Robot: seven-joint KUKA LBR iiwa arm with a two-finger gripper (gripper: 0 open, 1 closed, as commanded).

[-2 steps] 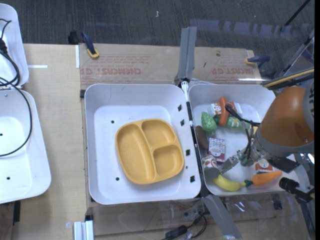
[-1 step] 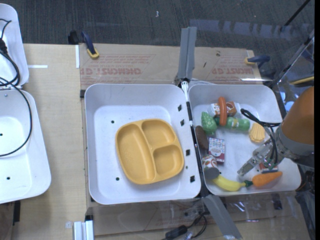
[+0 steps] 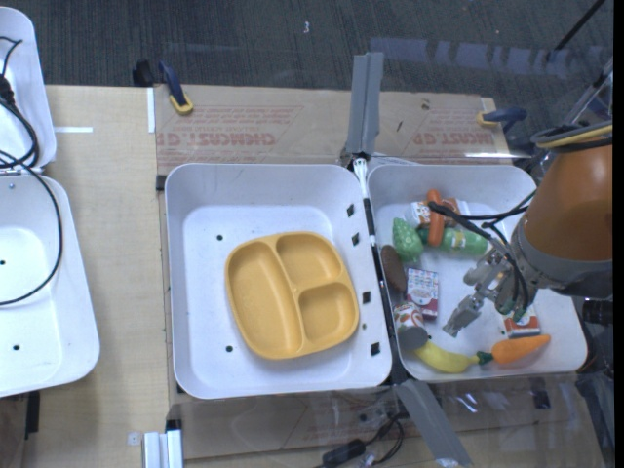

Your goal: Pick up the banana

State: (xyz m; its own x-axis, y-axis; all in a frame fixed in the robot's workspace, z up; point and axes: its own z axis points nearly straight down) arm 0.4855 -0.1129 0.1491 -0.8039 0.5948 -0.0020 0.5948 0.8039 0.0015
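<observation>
1. Banana [image 3: 447, 358] lies at the lower edge of the right bin [image 3: 556, 188], low and right in the frame, untouched.
2. Gripper [image 3: 466, 316] hangs just above it and slightly right, tilted down-left; its fingers look slightly spread with nothing between them.
3. Likely a light, stiff plastic toy with a smooth, curved skin, so it may slip; pinching across the thick middle seems safest.
4. Carrot [image 3: 520, 349] touches its right tip, and a grey lump [image 3: 412, 337] sits at its left end, crowding both ends.
5. Farther out: a small carton [image 3: 421, 289], green toys [image 3: 408, 237], and a yellow plate [image 3: 291, 293] in the left bin [image 3: 195, 261].
</observation>
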